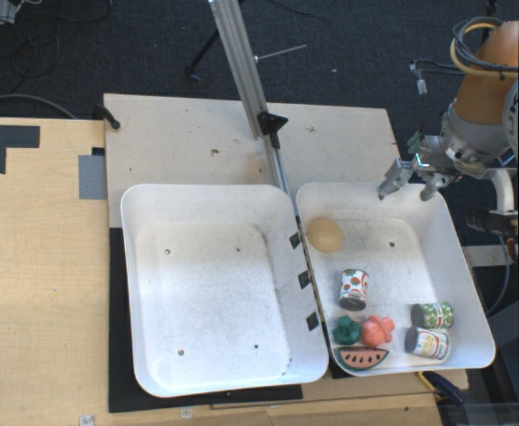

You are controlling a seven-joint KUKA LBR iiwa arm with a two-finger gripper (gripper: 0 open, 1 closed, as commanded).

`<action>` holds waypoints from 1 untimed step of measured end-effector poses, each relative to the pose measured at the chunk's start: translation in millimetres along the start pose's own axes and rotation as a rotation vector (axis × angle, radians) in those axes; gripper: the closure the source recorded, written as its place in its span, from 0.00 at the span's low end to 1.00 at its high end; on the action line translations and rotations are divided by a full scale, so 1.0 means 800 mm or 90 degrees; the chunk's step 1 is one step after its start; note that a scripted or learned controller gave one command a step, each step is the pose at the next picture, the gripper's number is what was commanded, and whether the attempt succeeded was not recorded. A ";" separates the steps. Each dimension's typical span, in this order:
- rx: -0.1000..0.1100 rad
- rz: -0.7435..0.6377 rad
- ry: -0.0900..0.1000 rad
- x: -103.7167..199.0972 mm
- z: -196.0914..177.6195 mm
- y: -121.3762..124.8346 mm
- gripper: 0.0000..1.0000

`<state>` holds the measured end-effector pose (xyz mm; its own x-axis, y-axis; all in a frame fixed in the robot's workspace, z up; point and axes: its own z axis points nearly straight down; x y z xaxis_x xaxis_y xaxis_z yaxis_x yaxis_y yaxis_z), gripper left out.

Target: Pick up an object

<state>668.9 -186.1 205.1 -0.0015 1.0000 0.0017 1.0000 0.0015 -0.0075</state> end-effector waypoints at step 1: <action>-0.003 -0.003 -0.001 0.001 -0.004 0.001 0.00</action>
